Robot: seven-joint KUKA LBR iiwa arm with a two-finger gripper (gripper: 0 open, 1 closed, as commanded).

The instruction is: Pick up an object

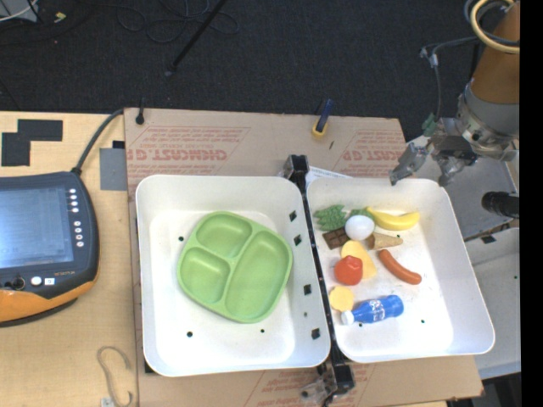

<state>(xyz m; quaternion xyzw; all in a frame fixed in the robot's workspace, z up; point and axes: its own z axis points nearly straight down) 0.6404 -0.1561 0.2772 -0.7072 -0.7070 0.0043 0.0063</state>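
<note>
I'm seeing the hand [428, 161] hovering open and holding nothing above the right bin's [465, 265] far corner, toy food like the banana [393, 219] lying below.

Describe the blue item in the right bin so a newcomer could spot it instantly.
Look at the right white bin, the one holding the toy food rather than the green plate. At the near end of that cluster, below the red tomato and beside a yellow piece, lies a small bottle on its side. It is the only blue object there, with a white cap.
</note>
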